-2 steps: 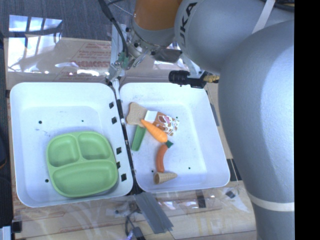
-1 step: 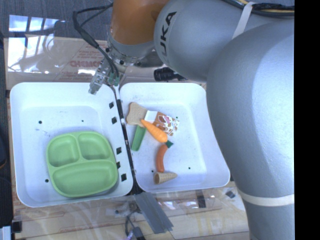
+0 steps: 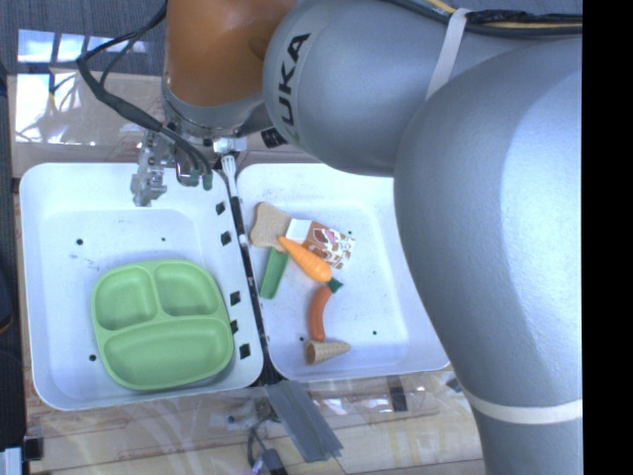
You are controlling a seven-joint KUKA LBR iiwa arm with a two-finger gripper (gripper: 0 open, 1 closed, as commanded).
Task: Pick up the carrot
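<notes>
Orange carrot point(image 3: 306, 259) lying diagonal, green end toward lower right

"UKA" lettering, part of KUKA, on grey arm point(image 3: 326, 77)

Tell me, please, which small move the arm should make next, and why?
Probably shift the pincer toward the right bin: it hangs over the left bin's far edge, while the carrot lies in the right bin among other toy foods.

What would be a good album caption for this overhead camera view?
KUKA arm hangs its gripper over the left bin, while the carrot lies in the right bin.
</notes>
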